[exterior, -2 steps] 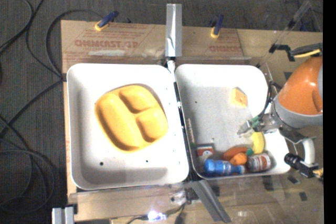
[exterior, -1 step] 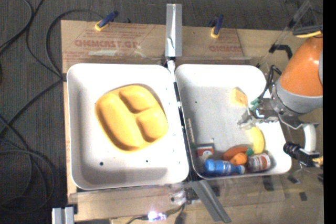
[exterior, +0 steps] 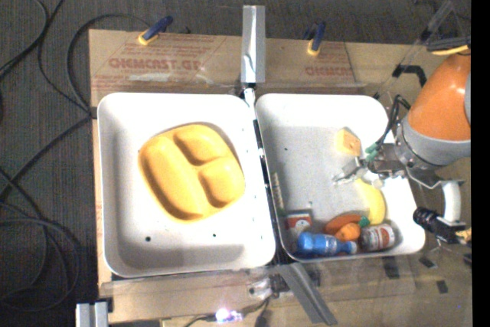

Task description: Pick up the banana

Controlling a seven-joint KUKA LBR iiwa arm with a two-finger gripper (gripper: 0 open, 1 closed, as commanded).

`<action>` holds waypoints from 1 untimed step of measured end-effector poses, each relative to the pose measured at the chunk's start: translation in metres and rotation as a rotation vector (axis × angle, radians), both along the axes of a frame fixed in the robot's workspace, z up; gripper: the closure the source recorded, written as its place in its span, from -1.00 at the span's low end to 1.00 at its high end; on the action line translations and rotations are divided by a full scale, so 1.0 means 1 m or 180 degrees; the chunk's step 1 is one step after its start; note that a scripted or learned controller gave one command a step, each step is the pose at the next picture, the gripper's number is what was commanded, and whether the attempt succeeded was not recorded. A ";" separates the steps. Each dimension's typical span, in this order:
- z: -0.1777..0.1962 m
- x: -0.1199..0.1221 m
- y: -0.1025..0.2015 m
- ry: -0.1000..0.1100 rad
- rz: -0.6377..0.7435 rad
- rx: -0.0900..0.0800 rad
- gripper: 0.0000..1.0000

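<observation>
Just below the tool [exterior: 354, 171]: banana [exterior: 375, 203] lies in the right bin [exterior: 306, 115], beside carrot [exterior: 342, 224] and can [exterior: 379, 237] | tool: prongs look spread, gripping nothing | progress: banana not lifted; descent, grasp, lift remain.

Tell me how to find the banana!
Look in the right bin, the one the arm reaches into. Go to its near right corner, just below the gripper. The banana is the plain yellow curved thing, above the carrot and the blue bottle.
</observation>
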State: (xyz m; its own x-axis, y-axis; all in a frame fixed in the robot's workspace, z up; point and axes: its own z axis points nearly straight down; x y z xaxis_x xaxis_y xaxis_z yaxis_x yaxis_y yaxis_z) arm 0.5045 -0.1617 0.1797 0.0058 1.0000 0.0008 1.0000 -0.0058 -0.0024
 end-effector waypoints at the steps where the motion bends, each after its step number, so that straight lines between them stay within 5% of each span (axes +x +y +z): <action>1: -0.092 -0.005 -0.039 -0.0025 0.1037 0.0002 -1.00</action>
